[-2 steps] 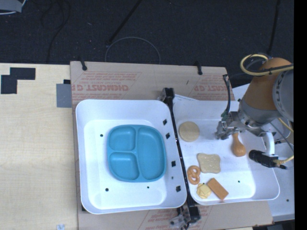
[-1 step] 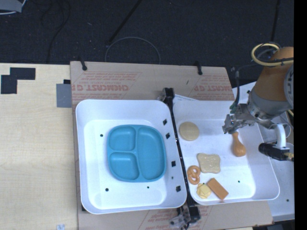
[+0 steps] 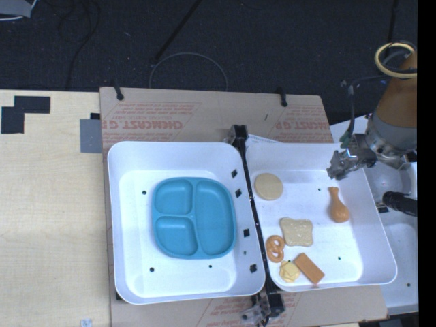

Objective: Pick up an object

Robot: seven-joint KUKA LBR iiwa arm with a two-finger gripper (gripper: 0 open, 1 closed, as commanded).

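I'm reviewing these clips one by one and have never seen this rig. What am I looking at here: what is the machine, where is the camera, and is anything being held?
One fixed camera looks down at a slant on a bench with two shallow white bins. The grey arm with an orange band reaches in from the right; its gripper hangs over the right bin's upper right edge, with nothing visible in it. The left bin holds a blue divided plate. The right bin holds toy food: a round cracker, a chicken drumstick, a toast slice, a pretzel, a yellow piece and an orange block.
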